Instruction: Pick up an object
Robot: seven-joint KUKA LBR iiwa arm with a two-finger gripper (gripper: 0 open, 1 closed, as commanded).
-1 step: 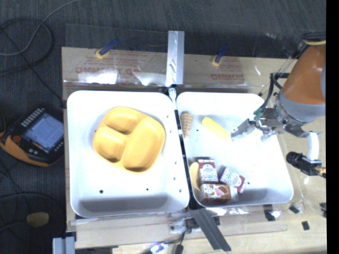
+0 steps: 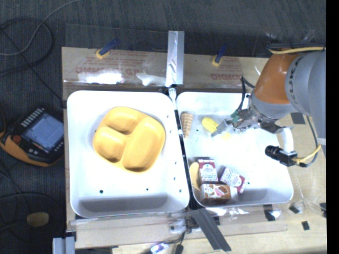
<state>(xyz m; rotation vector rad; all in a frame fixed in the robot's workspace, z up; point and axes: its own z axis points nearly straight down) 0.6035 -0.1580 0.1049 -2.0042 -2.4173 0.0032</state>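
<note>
- Arm, grey with orange band, reaches in low over the right white bin.
- Pincer sits beside a small yellow corn-like piece; can't tell its state.

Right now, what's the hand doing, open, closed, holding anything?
Hand: low in the right bin, next to the small yellow object; open or closed cannot be told, and no object is seen in its grip.

No lettering can be read with certainty. The clear plastic sheet taped along the upper edge of the bench carries faint reddish print, too blurred to make out, as are the labels on the small dark-red cartons in the right bin.
</note>
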